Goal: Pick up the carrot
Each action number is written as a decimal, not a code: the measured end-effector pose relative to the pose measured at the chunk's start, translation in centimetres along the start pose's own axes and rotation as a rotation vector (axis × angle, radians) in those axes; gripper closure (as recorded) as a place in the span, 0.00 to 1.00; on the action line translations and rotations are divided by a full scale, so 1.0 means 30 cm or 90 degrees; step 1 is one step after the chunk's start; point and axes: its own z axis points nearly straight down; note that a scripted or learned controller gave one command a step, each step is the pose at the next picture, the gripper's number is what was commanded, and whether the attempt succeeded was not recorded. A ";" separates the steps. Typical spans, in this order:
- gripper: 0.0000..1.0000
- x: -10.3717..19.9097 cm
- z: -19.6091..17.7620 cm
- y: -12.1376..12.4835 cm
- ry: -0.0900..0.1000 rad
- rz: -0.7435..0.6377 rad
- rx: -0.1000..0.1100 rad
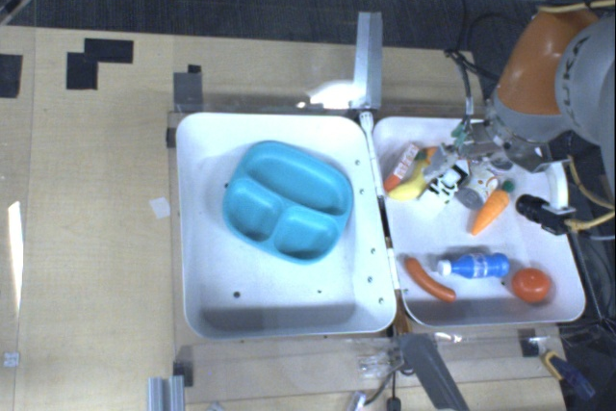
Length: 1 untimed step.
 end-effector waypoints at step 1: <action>0.00 -0.093 -0.062 -0.183 0.000 0.014 0.001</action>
